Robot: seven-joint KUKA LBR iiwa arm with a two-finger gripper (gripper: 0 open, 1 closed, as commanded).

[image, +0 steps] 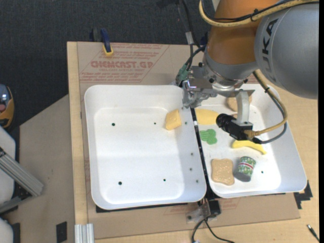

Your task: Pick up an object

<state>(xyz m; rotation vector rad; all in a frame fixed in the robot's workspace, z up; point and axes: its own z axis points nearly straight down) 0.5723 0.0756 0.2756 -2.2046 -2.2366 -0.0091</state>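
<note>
My gripper point(215, 91) hangs under the orange wrist band, low over the back of the right bin point(283, 178), close to the divider between the two bins. A pale yellow wedge point(172, 119) lies in the left bin point(131, 196) by its right wall, just left of the gripper. In the right bin, a yellow piece point(206, 117) sits directly below the gripper, with a green leafy piece point(208, 136) in front of it. A banana point(248, 146), a tan cracker-like slab point(221, 171) and a green can point(245, 168) lie nearer the front. A tan object point(232, 104) is partly hidden behind the arm.
A black connector with a yellow cable point(232, 126) hangs off the wrist over the right bin. The bins rest on a cardboard sheet point(126, 59) with a blue-and-yellow clamp point(106, 42) at its back edge. The arm's bulk covers the right bin's back corner.
</note>
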